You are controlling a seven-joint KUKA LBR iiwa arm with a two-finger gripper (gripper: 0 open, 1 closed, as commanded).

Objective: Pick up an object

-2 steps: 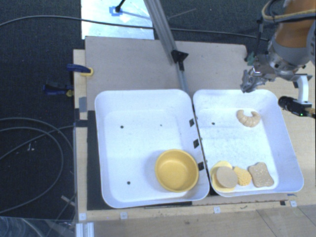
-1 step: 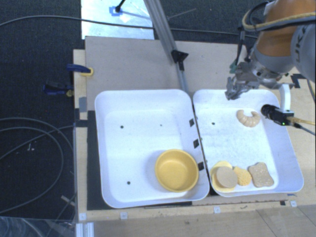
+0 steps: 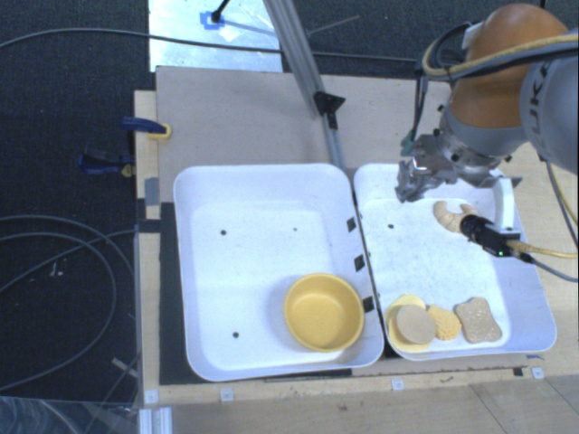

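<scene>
A small croissant-shaped pastry [image 3: 450,213] lies near the far edge of the right bin [image 3: 543,328], just beside the pincer [image 3: 414,184] hovering at its left. Whether that pincer is parted, I cannot tell. A yellow bowl [image 3: 324,311] sits in the left bin [image 3: 194,242].

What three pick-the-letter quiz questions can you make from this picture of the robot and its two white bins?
1. Where is the yellow bowl?
A. left bin
B. right bin
C. on the floor

2. How many white bins are on the bench?
A. one
B. two
C. four

3. How does the bowl stand?
A. upside down
B. on its side
C. upright, opening up

Answers:
1 A, it sits near the front right corner of the left bin.
2 B, the left one and the right bin lie side by side.
3 C, its hollow inside faces the camera.
</scene>
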